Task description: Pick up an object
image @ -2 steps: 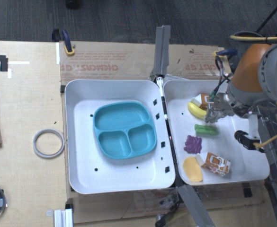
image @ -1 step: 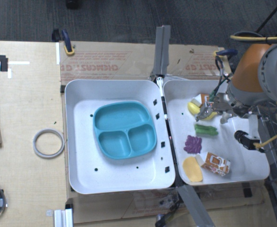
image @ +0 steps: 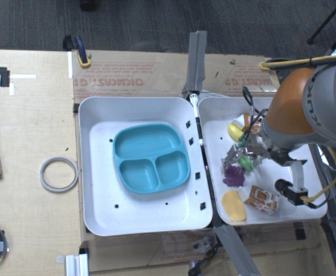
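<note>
Purple is the colour of the small bumpy toy (image: 233, 176) that sits just under the gripper (image: 240, 154), a little toward the bottom of the frame. A green thing (image: 247, 163) is right at the gripper's tip, touching or almost touching it. I cannot tell how the tips are set, because they are dark and small here.

All this is in the right bin (image: 213, 119), near its left wall. A yellow toy (image: 235, 132) lies just above the gripper. A pale yellow piece (image: 233, 205) and a brown packet (image: 262, 199) lie near the bottom edge. The things are crowded, so there is little room. I think a short drop would reach the green or purple one.

The left bin (image: 93, 154) holds a blue tray (image: 151, 157).
</note>
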`<state>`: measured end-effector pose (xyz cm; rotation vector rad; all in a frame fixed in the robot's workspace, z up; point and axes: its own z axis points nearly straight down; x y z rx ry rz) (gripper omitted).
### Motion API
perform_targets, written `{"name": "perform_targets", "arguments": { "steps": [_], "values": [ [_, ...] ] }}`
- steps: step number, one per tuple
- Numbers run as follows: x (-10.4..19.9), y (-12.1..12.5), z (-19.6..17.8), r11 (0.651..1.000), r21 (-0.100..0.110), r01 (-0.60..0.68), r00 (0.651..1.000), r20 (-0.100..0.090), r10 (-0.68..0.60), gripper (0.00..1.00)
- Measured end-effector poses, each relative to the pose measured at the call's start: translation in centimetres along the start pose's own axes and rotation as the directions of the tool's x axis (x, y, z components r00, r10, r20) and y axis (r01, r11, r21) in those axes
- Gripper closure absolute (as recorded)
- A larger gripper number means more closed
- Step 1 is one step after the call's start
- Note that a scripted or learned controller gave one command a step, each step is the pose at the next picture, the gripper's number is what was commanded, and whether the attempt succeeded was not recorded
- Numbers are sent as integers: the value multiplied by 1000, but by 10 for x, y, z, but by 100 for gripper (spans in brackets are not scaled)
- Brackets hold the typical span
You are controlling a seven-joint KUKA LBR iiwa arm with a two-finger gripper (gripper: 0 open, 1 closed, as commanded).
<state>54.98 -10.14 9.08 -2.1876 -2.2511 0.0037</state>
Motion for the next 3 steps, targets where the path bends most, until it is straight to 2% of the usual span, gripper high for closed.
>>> {"name": "perform_targets", "arguments": {
  "steps": [1,2,3],
  "values": [
    [-2,0,-9,1000,1,-6,1000,0,6,100],
    [36,48,-115,966,-1,-259,966,2,259,100],
    [33,31,-100,975,1,-222,975,2,222,100]
  ]
}}
